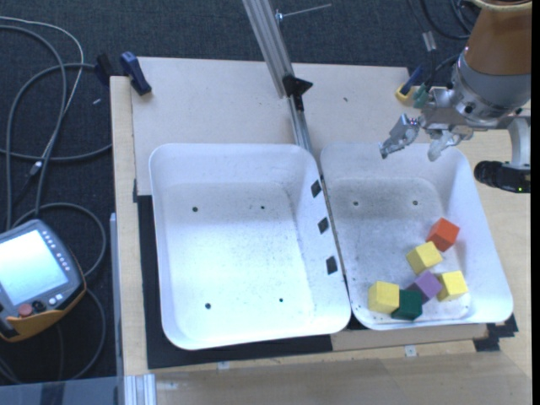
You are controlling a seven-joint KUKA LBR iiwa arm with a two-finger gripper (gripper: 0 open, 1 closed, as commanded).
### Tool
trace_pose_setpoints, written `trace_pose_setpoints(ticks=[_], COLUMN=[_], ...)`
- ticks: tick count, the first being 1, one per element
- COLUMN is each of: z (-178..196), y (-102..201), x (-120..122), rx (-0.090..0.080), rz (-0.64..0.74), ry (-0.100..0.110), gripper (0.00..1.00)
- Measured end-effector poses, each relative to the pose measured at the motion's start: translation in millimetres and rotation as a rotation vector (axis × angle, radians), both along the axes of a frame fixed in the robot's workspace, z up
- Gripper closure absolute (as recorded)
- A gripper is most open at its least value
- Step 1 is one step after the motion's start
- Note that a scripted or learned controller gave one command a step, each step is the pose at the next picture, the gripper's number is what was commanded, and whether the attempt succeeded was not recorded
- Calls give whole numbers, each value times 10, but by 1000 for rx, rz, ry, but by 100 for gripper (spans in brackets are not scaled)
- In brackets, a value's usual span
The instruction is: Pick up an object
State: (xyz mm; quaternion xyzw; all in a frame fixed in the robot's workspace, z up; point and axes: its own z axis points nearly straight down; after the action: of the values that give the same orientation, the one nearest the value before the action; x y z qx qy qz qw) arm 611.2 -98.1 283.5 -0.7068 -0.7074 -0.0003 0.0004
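Plastic bins on a wooden bench

Both white bins are looking like smooth, speckled plastic, the bench is showing matt pale wood, blocks looking matt.

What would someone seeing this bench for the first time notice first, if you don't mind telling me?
Most likely the cluster of coloured blocks in the near right corner of the right bin: an orange block, three yellow blocks, a purple block and a green block. Next, the gripper, open, hovering over that bin's far edge, with nothing between its fingers.
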Motion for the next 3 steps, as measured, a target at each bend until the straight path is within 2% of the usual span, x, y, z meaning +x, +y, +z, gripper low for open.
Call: trace_pose_setpoints(ticks=[1,2,3], z=[-889,-1474,-1802], y=[182,-143,-764], x=[-39,349,421], rx=[1,-3,-4], rz=[1,-2,-6], ry=[10,2,1], gripper=[0,0,0])
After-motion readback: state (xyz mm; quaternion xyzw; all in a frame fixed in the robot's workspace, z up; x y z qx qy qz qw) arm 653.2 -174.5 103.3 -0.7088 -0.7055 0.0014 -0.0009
